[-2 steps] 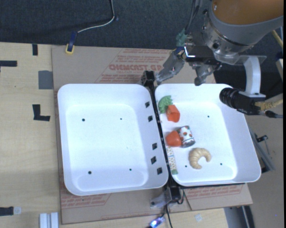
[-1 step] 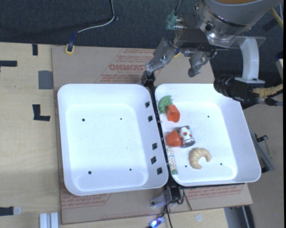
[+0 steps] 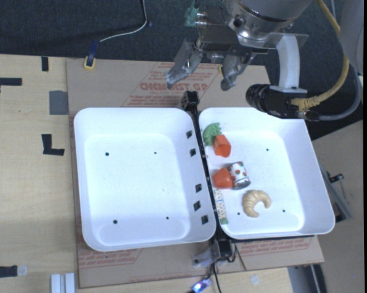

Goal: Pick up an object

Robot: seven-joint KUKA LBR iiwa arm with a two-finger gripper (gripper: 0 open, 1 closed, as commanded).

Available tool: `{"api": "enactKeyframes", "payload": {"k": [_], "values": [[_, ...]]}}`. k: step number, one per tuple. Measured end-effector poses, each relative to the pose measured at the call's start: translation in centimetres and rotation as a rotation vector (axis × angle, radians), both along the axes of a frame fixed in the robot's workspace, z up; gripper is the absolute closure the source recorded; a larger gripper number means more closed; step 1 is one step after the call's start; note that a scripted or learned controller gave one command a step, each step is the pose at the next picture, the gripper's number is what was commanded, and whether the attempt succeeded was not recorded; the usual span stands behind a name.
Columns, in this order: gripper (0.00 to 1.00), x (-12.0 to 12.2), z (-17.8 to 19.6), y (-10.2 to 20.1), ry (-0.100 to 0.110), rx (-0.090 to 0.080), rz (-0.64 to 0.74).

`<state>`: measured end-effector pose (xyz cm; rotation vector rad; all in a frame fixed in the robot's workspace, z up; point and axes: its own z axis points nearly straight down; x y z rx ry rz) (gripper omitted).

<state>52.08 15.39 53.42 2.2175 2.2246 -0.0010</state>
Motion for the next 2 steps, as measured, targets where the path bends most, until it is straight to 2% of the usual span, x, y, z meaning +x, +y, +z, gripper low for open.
{"api": "enactKeyframes", "payload": {"k": [2], "values": [[1.00,1.1,0.0,7.6,0.000,0.000,0.000]]}}
